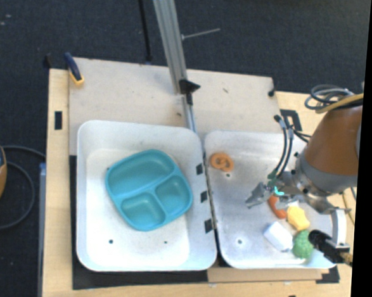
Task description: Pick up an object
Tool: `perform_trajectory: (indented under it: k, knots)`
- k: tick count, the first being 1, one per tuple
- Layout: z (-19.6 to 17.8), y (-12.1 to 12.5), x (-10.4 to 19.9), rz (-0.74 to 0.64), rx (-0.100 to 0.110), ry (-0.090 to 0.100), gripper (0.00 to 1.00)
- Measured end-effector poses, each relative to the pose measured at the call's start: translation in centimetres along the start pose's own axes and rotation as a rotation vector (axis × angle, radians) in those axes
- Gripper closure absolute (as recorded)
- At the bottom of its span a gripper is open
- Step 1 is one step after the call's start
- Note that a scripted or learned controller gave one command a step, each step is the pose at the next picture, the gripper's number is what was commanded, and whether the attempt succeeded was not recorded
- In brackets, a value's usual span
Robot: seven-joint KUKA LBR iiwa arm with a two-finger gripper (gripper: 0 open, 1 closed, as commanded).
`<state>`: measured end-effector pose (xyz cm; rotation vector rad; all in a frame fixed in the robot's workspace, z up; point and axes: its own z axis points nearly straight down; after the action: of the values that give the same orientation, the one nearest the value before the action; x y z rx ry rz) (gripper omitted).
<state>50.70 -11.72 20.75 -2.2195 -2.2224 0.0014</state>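
Note:
My gripper (259, 195) hangs over the middle of the right bin (249, 149), reaching in from the right. Just to its right lies a small orange piece (278, 206), partly under the wrist, with a yellow piece (297, 218) beside it. Toward the bin's front are a white block (277, 236) and a green broccoli-like toy (303, 245). An orange ring-shaped toy (221, 162) lies near the bin's left wall, apart from the gripper. Nothing shows in the gripper's grasp.
The left bin (90, 239) holds a teal divided plate (148, 188). A metal post (174, 42) rises behind the bins, and black clips (203, 195) sit along the seam between them.

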Motion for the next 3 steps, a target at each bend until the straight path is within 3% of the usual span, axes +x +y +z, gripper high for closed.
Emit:
perform_trajectory:
  k: [1, 3]
  knots:
    - [-0.1, 0.1, 0.0, 0.0, -0.002, 0.0, 0.0]
    - [10.8, 0.1, 0.5, 0.002, -0.003, -0.002, 0.0]
